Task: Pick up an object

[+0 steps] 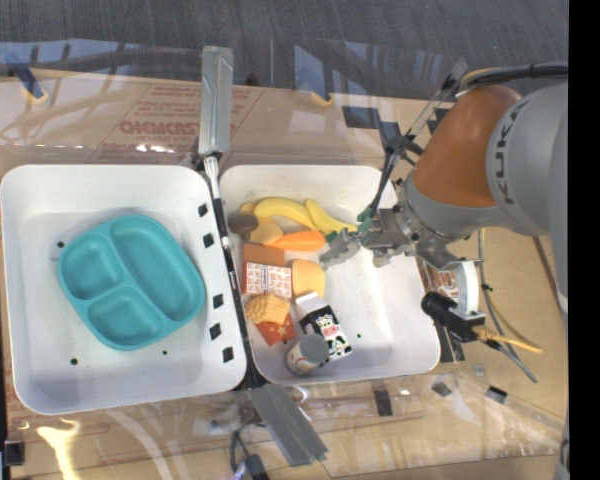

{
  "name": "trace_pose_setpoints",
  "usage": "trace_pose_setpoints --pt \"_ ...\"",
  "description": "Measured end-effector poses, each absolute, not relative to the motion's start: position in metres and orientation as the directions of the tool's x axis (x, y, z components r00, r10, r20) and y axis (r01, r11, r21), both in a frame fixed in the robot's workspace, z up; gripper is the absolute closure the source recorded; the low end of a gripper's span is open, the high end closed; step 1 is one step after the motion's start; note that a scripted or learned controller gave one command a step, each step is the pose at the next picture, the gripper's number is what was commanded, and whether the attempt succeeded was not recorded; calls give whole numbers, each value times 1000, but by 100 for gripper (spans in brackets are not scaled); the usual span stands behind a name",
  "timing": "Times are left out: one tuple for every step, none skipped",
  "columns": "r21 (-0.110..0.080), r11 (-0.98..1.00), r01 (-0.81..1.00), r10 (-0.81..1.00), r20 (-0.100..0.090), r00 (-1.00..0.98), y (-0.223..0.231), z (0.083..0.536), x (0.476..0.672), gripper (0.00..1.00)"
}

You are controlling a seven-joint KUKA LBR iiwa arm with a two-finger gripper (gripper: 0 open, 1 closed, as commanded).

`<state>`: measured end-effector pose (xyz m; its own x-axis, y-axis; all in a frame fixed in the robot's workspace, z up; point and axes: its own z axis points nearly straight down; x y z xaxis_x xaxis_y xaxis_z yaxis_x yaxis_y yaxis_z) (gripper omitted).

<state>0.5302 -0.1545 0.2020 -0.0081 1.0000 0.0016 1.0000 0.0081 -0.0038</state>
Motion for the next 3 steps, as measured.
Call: trace_pose_setpoints --pt "8 53 999 999 -2 -53 -124 103 482 0" --pt "7 57 998 998 -1 -57 -124 112 483 100" --pt "8 33 999 999 0 -33 -158 97 534 100"
